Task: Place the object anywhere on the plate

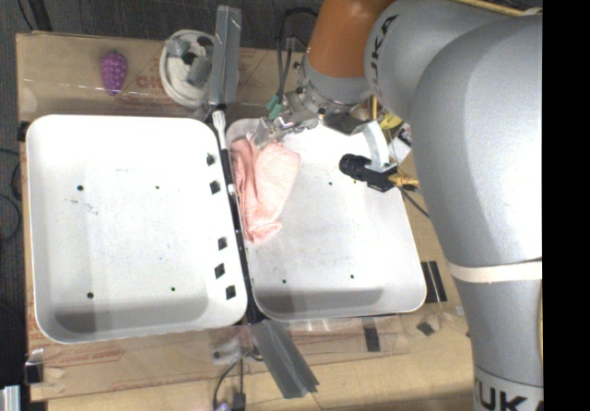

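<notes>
Claw [277, 123] at cloth's [263, 183] top edge, grip state indiscernible | cloth in right bin [369, 243], against divider | advice: pinch bunched fold, lift clear.

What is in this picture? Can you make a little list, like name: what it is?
left bin: white, shallow
right bin: white, holds a pink cloth
cloth: pink, crumpled, by the right bin's left wall
gripper: at the cloth's top end; grip unclear
arm: grey with an orange band, reaching in from the right
purple thing: on the bench behind the left bin
white roll: on the bench, beside the purple thing
plate: cannot tell
</notes>
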Controlling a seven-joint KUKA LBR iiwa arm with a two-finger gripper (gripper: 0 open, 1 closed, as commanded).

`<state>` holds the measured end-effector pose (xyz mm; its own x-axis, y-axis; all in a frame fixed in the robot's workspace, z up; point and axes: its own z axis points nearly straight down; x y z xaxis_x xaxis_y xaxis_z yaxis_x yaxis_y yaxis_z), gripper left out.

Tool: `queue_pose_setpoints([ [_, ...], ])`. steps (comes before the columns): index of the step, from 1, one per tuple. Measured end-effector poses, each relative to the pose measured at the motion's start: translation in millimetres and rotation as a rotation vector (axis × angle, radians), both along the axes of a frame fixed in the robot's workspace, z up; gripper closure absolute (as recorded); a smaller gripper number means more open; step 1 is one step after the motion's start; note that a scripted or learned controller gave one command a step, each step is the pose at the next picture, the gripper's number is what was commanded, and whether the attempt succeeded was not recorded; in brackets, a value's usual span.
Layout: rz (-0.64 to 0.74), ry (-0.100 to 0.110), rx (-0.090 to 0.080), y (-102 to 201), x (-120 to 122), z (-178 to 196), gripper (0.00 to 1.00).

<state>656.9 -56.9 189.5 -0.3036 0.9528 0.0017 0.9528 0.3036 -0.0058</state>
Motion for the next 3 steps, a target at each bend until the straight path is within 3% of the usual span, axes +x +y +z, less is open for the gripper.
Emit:
queue_pose_setpoints([
  [1, 0.005, 0.001, 0.000, 0, 1, 40, 1.00],
  [3, 0.813, 0.002, 0.004, 97, -10, 34, 1.00],
])
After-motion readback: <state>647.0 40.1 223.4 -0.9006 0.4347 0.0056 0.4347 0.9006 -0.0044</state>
